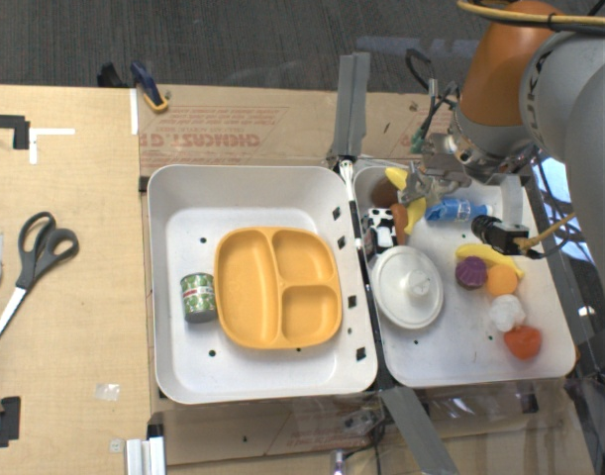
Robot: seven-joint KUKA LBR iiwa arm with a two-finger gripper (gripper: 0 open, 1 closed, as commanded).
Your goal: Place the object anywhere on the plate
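Observation:
The yellow-orange divided plate [279,287] lies in the middle of the left bin [173,364]. My gripper [419,188] hangs low over the back left corner of the right bin [460,364], well to the right of the plate. Right under it are a yellow item [394,177], an orange carrot-like piece [402,222] and a blue bottle [451,210]. The wrist hides what lies directly beneath the gripper.
A small green can [197,297] stands left of the plate. The right bin also holds a white lidded bowl [408,285], a black-and-white toy [382,232], a banana [488,256], a purple ball [470,273] and several other toy fruits. Scissors [33,255] lie on the bench at left.

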